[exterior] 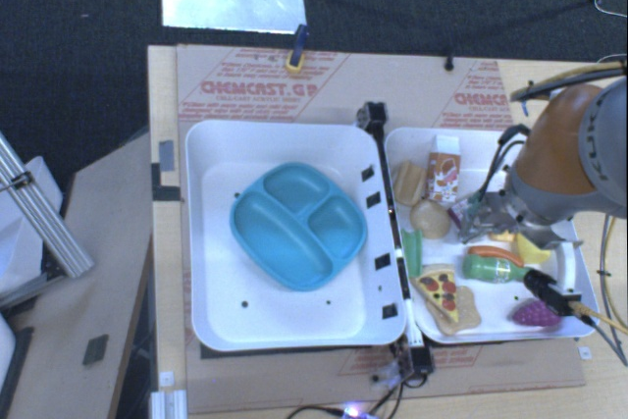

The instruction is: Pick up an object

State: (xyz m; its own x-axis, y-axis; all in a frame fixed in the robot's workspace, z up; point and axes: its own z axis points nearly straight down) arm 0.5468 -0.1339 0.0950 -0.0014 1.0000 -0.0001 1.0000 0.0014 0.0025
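Crowding the near end of the right white bin (589, 324) are a flat slice of toy pizza (444, 294) at near left and a purple grape cluster (535, 313) at near right; a little farther in lie a green bottle-shaped toy with an orange tip (494, 267) and, along the left wall, a green pod (412, 251); its long axis runs near-to-far. Above these the gripper (471, 216) hangs low over the bin's middle; whether its fingers are spread or pressed I cannot tell, as they blur into a small purple-grey piece below them. A round tan bread roll (429, 219) sits just to its left, so the likeliest target lies leftward; farther still stands a brown-and-white carton (444, 172). Well to the left, the other white bin (211, 240) holds a blue divided plate (297, 224).
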